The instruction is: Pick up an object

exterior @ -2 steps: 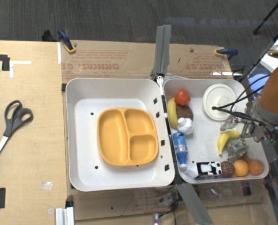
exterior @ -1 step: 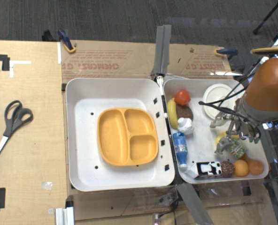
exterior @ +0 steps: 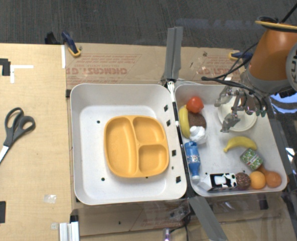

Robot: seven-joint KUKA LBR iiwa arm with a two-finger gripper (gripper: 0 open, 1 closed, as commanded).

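The gripper (exterior: 234, 113) hangs over the right bin (exterior: 275, 143), above a white bowl (exterior: 249, 122). Its fingers stand apart, holding nothing. A banana (exterior: 240, 143) lies just nearer.

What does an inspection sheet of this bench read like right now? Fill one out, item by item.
Surface: two white bins side by side, left bin and right bin, on a wooden bench.
Job's things: in the right bin, tomato, two bananas, blue bottle, green can, two oranges, cow-patterned toy.
Clutter: yellow divided plate in the left bin; scissors on the bench.
Grippers: pincer over the right bin near a white bowl, nothing seen between its fingers.
Cables: dark cables by the wrist.
Surroundings: dark carpet.
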